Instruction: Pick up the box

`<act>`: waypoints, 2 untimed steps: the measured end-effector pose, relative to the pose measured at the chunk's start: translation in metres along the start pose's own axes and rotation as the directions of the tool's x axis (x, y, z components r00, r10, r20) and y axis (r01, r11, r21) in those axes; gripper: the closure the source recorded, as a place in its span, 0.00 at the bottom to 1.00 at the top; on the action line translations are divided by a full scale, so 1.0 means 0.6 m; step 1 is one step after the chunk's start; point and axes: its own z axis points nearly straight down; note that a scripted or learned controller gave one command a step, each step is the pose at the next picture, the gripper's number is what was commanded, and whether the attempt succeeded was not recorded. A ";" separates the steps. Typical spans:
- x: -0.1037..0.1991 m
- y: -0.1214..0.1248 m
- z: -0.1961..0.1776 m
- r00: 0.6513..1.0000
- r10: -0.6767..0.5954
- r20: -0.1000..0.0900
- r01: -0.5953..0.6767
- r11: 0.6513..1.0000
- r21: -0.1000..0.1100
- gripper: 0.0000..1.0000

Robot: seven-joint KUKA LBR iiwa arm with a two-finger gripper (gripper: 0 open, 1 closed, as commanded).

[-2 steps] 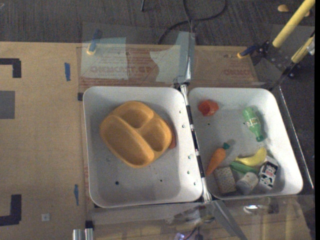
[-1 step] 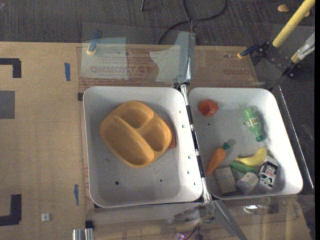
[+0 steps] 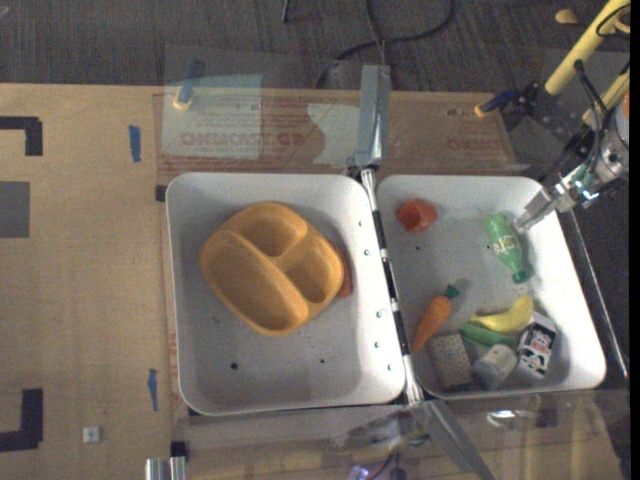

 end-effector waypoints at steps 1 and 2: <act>0.082 0.022 0.268 1.000 -0.016 0.001 0.016 1.000 -0.003 0.00; -0.084 0.109 0.188 0.994 0.105 0.003 -0.105 0.994 -0.003 0.00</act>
